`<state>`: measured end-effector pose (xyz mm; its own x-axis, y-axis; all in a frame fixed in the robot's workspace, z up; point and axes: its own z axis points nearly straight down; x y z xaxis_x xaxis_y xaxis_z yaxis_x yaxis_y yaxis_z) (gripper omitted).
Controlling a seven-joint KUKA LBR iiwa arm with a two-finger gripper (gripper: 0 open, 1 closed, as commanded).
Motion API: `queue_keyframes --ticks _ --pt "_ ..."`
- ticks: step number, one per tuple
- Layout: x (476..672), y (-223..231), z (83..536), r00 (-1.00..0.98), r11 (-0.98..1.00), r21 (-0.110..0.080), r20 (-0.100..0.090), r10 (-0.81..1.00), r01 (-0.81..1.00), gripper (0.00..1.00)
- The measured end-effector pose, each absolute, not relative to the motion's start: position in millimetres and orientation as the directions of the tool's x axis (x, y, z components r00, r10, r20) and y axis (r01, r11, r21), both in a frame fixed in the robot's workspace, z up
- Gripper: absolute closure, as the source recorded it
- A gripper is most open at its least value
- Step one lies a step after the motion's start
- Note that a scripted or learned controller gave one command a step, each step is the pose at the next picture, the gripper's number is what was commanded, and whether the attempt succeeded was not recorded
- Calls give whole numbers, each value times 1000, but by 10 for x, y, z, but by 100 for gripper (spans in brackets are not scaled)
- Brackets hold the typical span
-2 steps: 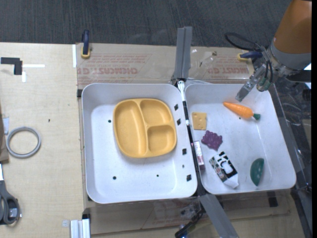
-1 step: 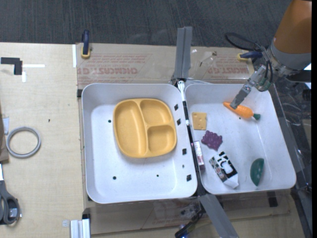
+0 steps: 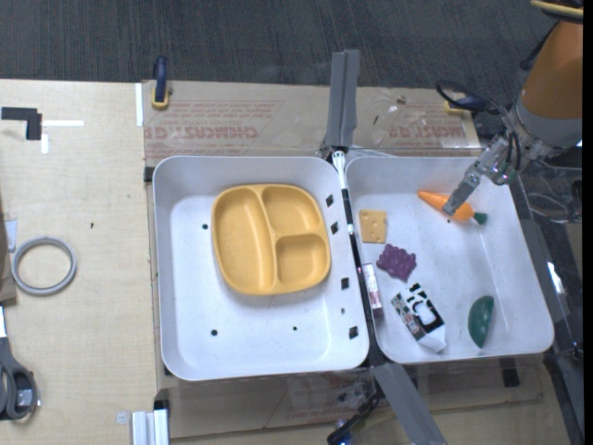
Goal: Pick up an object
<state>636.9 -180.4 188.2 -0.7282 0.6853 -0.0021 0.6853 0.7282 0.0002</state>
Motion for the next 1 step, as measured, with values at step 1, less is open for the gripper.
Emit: queue_keyframes --ticks 1 --pt "6483 -1761 930 -640 640 2 -3 768 768 0"
